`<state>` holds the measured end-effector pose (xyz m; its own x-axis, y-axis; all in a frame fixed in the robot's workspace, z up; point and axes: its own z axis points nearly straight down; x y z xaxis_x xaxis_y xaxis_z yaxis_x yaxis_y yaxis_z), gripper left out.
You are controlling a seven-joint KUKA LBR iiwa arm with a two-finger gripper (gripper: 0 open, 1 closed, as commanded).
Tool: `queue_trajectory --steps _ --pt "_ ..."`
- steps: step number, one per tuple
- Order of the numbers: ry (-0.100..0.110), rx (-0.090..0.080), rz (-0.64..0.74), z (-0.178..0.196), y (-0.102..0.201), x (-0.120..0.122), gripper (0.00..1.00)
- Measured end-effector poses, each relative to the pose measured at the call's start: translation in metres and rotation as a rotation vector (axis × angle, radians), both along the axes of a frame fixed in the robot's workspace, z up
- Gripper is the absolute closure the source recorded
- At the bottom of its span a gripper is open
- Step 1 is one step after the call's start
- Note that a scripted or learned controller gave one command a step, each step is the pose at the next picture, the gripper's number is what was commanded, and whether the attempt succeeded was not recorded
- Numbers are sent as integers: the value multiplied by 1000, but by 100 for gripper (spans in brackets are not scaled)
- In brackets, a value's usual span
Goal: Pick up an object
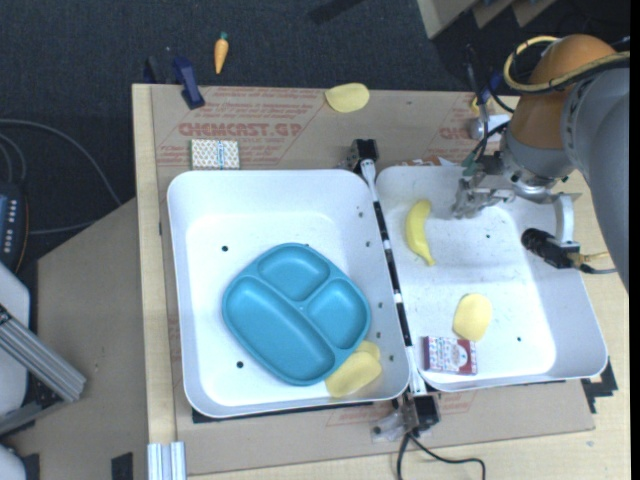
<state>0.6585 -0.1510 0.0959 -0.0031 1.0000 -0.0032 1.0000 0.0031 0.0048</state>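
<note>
Right now the arm reaches in from the upper right of the frame, and its claw hangs low over the upper part of the right bin. Whether the claw is apart or together I cannot tell; the wrist hides that end of it. Nothing shows in its grip, so the pick looks not yet made, and the step in hand seems to be the approach.

Nearest the claw is the banana, lying in the upper left of the right bin, just left of and below the claw, close to the wall between the bins. Lower in the same bin sits a lemon, and at the bottom edge a small red packet. In the left bin lie a blue tray and a yellow piece at the tray's lower right corner, touching it or nearly so.

If the banana is the target, the next move likely calls for a short shift left and down in the frame, then a descent with the claw set across the banana's narrow width. The bin wall is near, so clearance on that side matters.

On the worktop above the bins rests another yellow piece.
</note>
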Motion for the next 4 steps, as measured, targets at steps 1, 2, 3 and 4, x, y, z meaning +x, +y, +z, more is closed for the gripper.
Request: queue_trajectory --steps 1,2,3,4 --pt "1 0 0 -1 0 0 0" --pt "6 5 -1 -2 51 -12 0" --pt "6 3 -5 52 12 -110 0" --pt "7 4 -4 -9 10 -151 0"
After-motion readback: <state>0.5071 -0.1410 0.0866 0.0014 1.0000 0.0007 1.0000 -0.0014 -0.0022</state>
